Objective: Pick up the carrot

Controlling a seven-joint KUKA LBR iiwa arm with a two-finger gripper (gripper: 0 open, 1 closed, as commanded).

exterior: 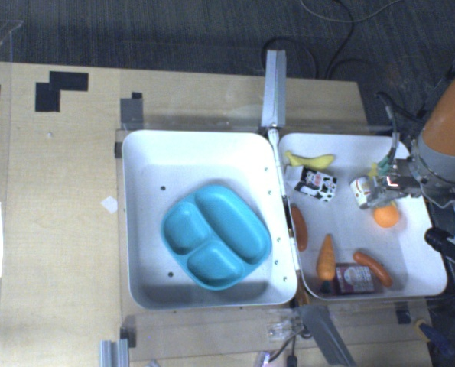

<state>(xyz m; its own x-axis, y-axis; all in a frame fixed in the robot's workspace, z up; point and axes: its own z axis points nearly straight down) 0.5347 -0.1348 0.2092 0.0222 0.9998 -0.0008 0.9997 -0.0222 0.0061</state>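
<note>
**Over the right bin: pincer off target, carrot not yet reached**

Over the right bin point(342, 147), the pincer point(380, 189) hung near the far-right side, just above and touching-close to an orange ball point(386, 216). Can't tell from this angle how the pincer was set, too small and cluttered.

Carrot point(326, 257) lay on the bin floor, toward the near edge, pointed end away from the camera. Relative to the carrot:
- red sausage point(299, 228) just to its left, by the divider wall
- dark packet point(355, 279) just to its right, at the fat end, close or touching
- second sausage point(373, 267) further right, on top of or beside the packet
- banana point(310, 159) and a black-and-white box point(317, 183) well beyond it, toward the far wall
- orange ball and pincer up and to the right, clearly apart from it

Nothing was visibly held. Blue divided plate point(216, 237) sat in the left bin, irrelevant.

Read: approach step, grasp not started. The arm was parked over the wrong item. Next move needs a shift left and toward the near edge to sit over the carrot's middle, wrist turned so the pincer closes across the narrow body, then straight down. Risk: the packet crowds the fat end, so aim mid-body or toward the tip.
</note>
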